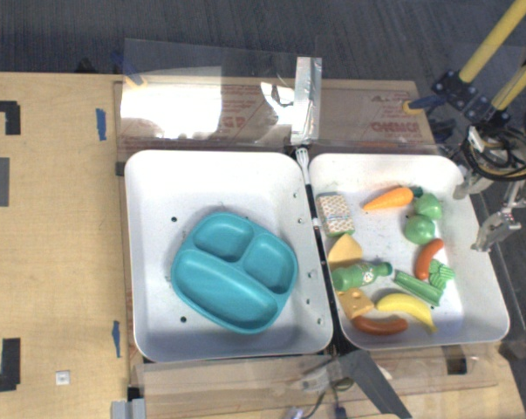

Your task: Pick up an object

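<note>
Looks like light, hard, glossy plastic in the case of the toy carrot (389,199): stiff, not fragile, yet likely to squirt out of a pinch on account of the smooth taper. Best taken across the thick middle of the orange body, square to its long axis, not at the thin tip nor at the green top. Lies in the upper part of the right bin (485,317), slanted, a little apart from the green pepper (422,218) to its right and well clear of the banana (405,307) near the front rim. Sits to the left of the gripper (496,223) and slightly farther back. Hangs just outside the bin's right rim, that gripper, with nothing visibly in it; cannot tell how wide or narrow its opening is at this blur and size.
</note>
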